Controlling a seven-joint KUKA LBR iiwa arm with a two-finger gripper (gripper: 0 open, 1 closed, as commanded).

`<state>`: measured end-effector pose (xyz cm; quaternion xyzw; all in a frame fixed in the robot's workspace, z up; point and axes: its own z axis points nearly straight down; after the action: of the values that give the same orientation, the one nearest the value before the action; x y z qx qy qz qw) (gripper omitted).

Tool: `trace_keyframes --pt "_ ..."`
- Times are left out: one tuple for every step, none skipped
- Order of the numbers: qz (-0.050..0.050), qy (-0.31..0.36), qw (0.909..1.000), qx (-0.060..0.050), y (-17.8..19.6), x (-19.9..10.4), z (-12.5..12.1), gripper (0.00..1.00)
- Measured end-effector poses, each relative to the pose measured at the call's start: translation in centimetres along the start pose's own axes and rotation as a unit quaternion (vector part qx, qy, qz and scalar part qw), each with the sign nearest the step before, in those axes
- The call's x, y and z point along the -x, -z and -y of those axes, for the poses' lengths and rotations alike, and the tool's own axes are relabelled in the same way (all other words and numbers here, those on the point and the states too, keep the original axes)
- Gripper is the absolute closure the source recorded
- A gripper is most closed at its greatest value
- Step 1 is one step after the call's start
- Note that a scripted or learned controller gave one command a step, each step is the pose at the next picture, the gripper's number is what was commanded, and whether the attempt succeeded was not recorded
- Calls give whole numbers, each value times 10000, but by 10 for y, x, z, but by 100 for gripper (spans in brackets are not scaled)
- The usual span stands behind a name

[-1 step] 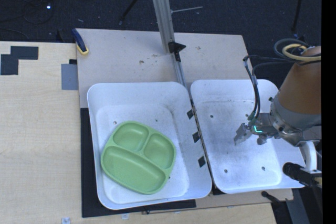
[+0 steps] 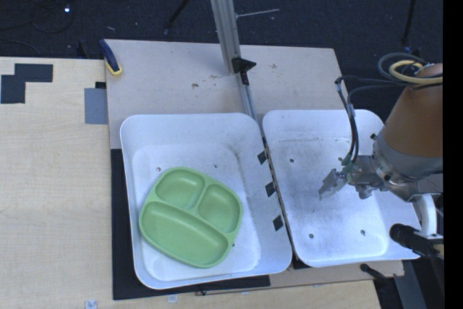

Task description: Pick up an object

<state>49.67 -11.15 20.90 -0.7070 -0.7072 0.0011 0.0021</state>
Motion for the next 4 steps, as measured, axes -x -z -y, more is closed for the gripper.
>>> trace_keyframes --pt "-8 2 10000 -30 -64 -4 4 0" --pt "-8 -5 10000 0 -114 -4 4 0" --pt "-15 -16 10000 10 -103 -4 3 100" --pt "4 10 10000 29 -54 -13 -2 100"
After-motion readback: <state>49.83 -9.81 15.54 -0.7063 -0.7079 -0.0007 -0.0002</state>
